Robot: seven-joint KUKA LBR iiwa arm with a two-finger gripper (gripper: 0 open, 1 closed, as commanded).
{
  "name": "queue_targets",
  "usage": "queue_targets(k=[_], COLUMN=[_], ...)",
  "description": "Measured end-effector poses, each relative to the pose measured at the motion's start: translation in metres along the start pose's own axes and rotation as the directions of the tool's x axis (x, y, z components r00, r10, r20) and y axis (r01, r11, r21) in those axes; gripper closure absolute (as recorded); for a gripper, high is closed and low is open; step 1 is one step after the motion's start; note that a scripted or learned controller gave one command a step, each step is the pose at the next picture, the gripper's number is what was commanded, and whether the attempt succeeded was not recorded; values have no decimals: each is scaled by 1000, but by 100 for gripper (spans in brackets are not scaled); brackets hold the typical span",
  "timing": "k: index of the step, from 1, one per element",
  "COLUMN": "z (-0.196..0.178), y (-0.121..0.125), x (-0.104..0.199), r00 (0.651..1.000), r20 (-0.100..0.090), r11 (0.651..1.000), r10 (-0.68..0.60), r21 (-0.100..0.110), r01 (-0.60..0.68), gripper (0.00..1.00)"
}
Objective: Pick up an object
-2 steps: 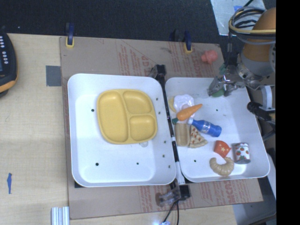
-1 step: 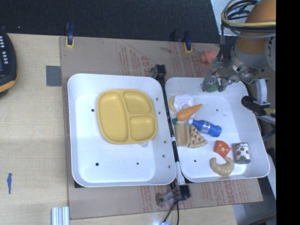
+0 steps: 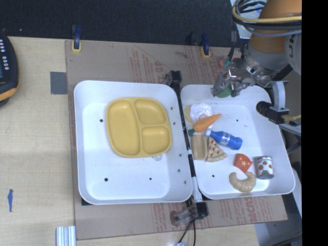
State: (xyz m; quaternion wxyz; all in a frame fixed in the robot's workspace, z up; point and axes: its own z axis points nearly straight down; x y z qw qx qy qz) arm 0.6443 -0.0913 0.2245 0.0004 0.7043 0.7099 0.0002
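Gripper (image 3: 229,88) hangs over the right bin's (image 3: 279,137) far rim, can't tell its state. Looks like the approach step; next it needs lining up over the carrot (image 3: 207,122).

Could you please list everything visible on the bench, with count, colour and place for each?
left bin: one, white, left half of the bench
divided plate: one, yellow, in the left bin
right bin: one, white, beside the left bin
toy carrot: one, orange, right bin, upper left
blue bottle: one, blue with white cap, right bin, centre
pizza slice: one, tan and red, below the bottle
croissant: one, tan, near edge of the right bin
small can: one, red and white, right of the croissant
clamps: two, blue, far edge of the board
gripper: one, grey, over the right bin's far edge
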Motion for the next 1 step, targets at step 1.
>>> queue_targets(k=[1], z=[22], y=[-33], x=[37], r00=[1000], r20=[-1], r11=[1000], r10=[-1], r21=[10], r01=[1], gripper=[100])
